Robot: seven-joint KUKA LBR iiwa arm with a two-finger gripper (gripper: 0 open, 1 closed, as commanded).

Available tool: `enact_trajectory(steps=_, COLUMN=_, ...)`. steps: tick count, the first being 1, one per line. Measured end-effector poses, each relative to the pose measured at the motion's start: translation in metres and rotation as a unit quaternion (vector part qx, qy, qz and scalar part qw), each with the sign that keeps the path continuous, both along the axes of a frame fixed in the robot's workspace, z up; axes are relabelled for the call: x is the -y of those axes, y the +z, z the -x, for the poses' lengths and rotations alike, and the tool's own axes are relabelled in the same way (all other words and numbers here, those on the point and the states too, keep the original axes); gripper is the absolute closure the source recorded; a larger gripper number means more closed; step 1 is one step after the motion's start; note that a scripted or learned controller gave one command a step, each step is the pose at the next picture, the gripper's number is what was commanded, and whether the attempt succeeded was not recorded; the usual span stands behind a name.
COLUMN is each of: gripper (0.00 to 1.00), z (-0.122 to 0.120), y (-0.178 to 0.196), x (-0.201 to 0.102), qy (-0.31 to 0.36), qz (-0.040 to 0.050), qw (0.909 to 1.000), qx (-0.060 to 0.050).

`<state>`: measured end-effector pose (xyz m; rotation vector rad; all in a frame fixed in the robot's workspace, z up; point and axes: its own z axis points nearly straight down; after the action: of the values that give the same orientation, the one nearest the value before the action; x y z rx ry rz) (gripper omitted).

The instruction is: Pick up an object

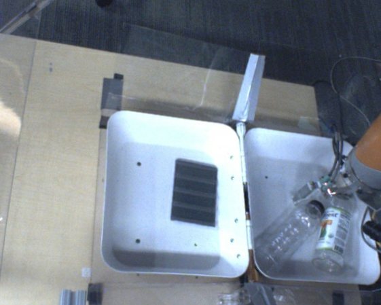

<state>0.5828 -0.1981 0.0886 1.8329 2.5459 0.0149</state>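
The clear bottle (289, 231) lies tilted in the right bin (272, 158) beside a labelled bottle (332, 236) (necks nearly touching), so the gripper (328, 184), hovering at their caps, should centre on one neck before closing.

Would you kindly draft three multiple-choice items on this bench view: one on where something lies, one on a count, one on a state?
1. Where does the dark ribbed pad lie?
A. left bin
B. right bin
C. on the bench

2. How many clear plastic bottles are in the right bin?
A. none
B. two
C. four

3. How is the bottle with the label resting?
A. standing upright
B. lying on its side
C. hanging from the arm

Answers:
1 A, the pad sits mid-floor of the left bin.
2 B, the labelled bottle and a bare bottle lie side by side.
3 B, its length runs along the bin floor.
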Motion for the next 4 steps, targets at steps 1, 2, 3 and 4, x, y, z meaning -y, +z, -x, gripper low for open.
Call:
enact_trajectory(steps=1, gripper=0.00, z=0.002, y=0.001, x=-0.002, qy=0.063, qz=0.0036, qw=0.9980, qx=0.000)
enact_trajectory(steps=2, gripper=0.00, z=0.019, y=0.015, x=0.001, qy=-0.054, qz=-0.0004, qw=0.9985, qx=0.002)
enact_trajectory(steps=3, gripper=0.00, z=0.027, y=0.004, x=-0.002, qy=-0.033, qz=0.0007, qw=0.9994, qx=0.009)
enact_trajectory(steps=4, gripper=1.00, z=0.024, y=0.016, x=-0.002, qy=-0.031, qz=0.0016, qw=0.9994, qx=0.012)
